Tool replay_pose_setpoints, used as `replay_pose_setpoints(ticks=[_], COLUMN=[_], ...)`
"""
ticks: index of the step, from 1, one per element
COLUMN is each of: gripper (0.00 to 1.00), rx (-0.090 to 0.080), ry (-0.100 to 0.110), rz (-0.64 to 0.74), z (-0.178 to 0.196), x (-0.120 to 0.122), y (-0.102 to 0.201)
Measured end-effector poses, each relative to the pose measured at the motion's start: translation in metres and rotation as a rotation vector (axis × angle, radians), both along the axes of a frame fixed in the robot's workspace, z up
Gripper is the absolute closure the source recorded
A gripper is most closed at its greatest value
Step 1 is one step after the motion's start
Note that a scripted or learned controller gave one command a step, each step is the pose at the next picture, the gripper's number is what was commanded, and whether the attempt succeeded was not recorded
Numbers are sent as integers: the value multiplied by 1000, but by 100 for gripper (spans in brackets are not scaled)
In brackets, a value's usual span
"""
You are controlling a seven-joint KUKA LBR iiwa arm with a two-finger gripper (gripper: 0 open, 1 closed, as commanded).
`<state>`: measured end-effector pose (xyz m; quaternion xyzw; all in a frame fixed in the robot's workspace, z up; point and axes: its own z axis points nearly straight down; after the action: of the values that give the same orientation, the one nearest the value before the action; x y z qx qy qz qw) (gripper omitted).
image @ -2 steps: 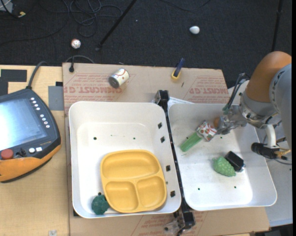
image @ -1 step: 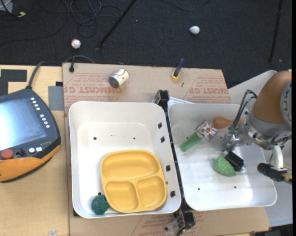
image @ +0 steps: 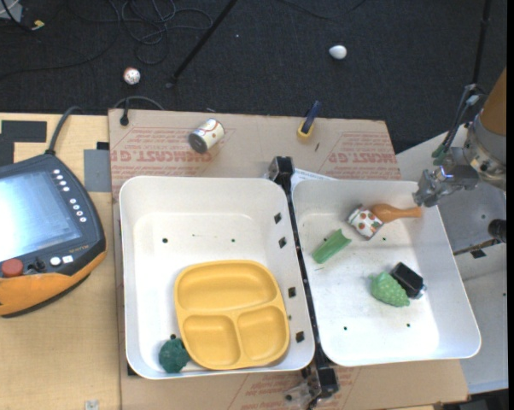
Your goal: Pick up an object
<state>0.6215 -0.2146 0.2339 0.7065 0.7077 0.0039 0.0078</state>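
End effector (image: 431, 186) hard to read at the right bin's (image: 462, 314) far edge.
Grip state: cannot tell; wooden spoon (image: 394, 214) lies just beside it, touching the patterned cup (image: 365, 222).

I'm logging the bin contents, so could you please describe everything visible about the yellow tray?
The yellow tray is a rounded-corner divided plate that looks like matte plastic. It has three compartments: one wide section across its far side and two smaller ones along the near side. It lies flat and right side up in the near part of the left bin, turned slightly askew, with nothing in its compartments. A dark green ball sits at its near-left corner, seemingly touching the rim.
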Motion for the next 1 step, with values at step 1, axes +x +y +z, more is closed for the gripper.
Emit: replay_pose_setpoints(ticks=[1], gripper=[100], rx=[5], ry=[16], rz=[2], z=[-36], x=[24], y=[3])
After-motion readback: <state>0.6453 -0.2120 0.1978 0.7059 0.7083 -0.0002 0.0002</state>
